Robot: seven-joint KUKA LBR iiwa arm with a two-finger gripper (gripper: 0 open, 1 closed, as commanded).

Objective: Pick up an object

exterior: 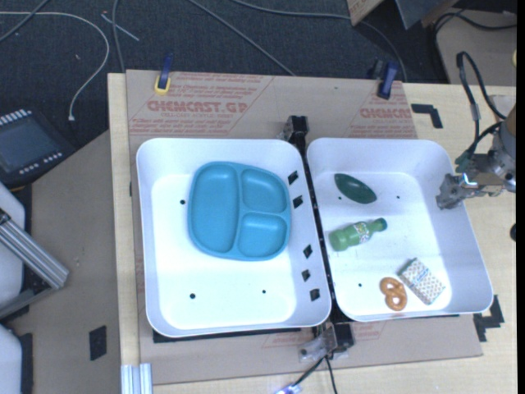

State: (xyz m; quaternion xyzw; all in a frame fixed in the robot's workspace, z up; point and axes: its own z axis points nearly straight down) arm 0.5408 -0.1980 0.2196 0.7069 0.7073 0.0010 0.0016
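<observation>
Hovering at the three o'clock rim of the right bin (463,245), the gripper (456,189) sits just outside the bin's wall, and whether its jaws are spread or pressed together I cannot tell at this size. No object is between them. Pickable things all lie in that bin: a dark green leaf-shaped piece (355,189) toward twelve o'clock, a green bottle (357,234) on its side near the centre, a pretzel (394,293) and a patterned packet (423,281) just beside each other at five o'clock. They look scattered loosely, well apart for the most part, which probably leaves finger room around each. A blue divided plate (239,210) lies flat in the left bin (164,286). Both bins rest on a wooden bench (123,245) over a cardboard sheet (246,97) held by clamps (164,79) at twelve o'clock; cables (98,31) trail over dark floor beyond.
</observation>
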